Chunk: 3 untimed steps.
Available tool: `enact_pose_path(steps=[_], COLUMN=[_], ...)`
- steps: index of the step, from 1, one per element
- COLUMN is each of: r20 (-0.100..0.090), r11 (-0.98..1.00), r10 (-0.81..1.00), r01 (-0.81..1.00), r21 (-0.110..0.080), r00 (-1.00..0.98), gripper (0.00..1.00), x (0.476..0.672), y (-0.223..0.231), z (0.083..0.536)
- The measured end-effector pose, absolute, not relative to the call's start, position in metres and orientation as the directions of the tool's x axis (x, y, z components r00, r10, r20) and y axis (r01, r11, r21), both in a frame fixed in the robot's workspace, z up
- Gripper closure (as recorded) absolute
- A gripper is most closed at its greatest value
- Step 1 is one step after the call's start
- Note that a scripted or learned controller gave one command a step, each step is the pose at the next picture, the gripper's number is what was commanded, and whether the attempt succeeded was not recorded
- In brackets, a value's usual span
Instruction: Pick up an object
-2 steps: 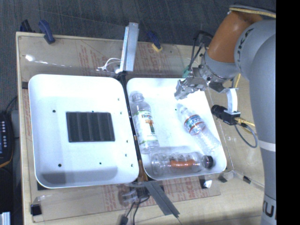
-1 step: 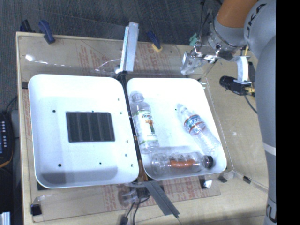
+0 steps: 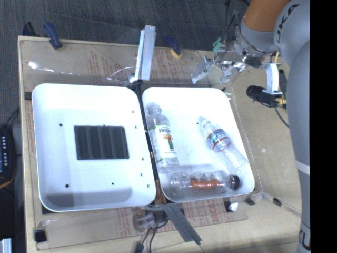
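You had a tan bench (image 3: 266, 141), two white bins on it, left bin (image 3: 47, 141) beside right bin (image 3: 184, 96), blue clamps (image 3: 51, 35) along its far edge.

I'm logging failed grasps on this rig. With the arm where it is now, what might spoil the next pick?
1. The three clear bottles crowd the right bin: the bottom bottle lies against the near wall and seems to touch the other two, so closing on it may catch the rim or a neighbour.
2. The left bottle hugs the divider wall, leaving little room on that side.
3. The tool hovers beyond the bin's far edge, so it must cross the rim to descend.
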<state>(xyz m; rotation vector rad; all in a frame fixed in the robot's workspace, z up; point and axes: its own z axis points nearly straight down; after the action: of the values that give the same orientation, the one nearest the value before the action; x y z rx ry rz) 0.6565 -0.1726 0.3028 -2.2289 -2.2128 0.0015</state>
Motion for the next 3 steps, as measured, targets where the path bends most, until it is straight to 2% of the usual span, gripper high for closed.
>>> enact_pose_path(steps=[1,2,3], r20=[0.001,-0.002,-0.004], r11=[0.105,0.243,0.335], r10=[0.994,0.97,0.942], r01=[0.994,0.97,0.942], r21=[-0.003,0.0,0.003], r00=[-0.105,-0.243,-0.335], gripper=[0.0,0.0,0.0], x=[0.584,0.603,0.616], y=[-0.198,-0.209,-0.208], z=[0.228,0.205,0.203])
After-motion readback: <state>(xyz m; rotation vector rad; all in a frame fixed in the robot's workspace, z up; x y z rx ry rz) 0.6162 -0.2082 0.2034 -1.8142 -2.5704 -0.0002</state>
